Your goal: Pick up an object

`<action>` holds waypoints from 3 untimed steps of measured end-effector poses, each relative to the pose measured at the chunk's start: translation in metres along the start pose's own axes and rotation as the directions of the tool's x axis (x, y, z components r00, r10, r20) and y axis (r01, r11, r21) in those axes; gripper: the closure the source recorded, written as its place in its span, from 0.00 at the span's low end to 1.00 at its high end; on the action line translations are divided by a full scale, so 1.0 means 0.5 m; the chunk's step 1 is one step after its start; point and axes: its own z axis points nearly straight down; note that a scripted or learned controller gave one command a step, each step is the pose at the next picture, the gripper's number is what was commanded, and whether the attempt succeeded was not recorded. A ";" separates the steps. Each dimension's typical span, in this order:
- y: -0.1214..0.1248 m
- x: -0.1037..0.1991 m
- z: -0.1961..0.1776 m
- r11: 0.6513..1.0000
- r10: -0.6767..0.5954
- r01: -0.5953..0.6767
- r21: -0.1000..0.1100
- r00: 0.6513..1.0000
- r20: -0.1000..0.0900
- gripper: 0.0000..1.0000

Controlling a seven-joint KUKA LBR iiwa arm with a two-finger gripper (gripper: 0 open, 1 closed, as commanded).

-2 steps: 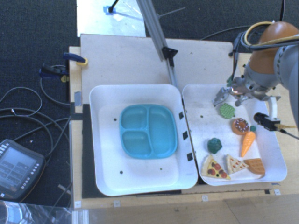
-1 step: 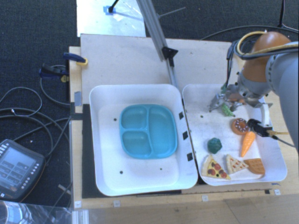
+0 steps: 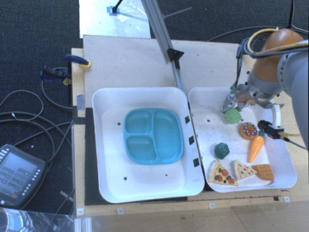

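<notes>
Right bin (image 3: 289,175) holds a carrot (image 3: 256,148), tip toward camera; gripper (image 3: 231,104) state unclear.

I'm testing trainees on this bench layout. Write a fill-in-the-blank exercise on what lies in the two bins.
1. The blue divided plate lies in the ____ bin of the view.
2. The carrot lies just below the ____.
3. The claw is right above a light ____ toy.
4. The pizza slice lies in the right bin, at its near ____ corner.

Missing words: left; donut; green; left
</notes>
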 end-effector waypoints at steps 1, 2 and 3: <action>0.011 0.002 -0.090 1.000 -0.001 0.001 -0.002 1.000 0.000 1.00; 0.015 -0.007 -0.180 1.000 -0.001 0.001 -0.002 1.000 0.000 1.00; 0.017 -0.007 -0.220 1.000 -0.002 0.002 0.000 1.000 0.000 1.00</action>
